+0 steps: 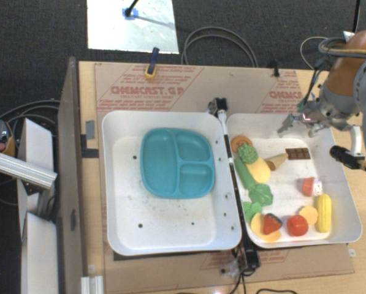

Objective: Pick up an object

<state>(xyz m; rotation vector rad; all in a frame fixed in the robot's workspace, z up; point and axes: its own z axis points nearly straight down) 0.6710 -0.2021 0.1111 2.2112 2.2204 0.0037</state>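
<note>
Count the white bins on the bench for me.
2. Left bin holds a teal tray; right bin holds the toy food.

Toy foods are lying loose in the right bin (348, 222). A chocolate bar (297, 154) is sitting flat near the far side, beside an ice-cream cone (277, 160). A red cube (308, 187) is lying by itself, a corn cob (324, 212) is stretching along the right side, and a tomato (297, 225) and strawberry (271, 224) are resting at the near edge.
</note>
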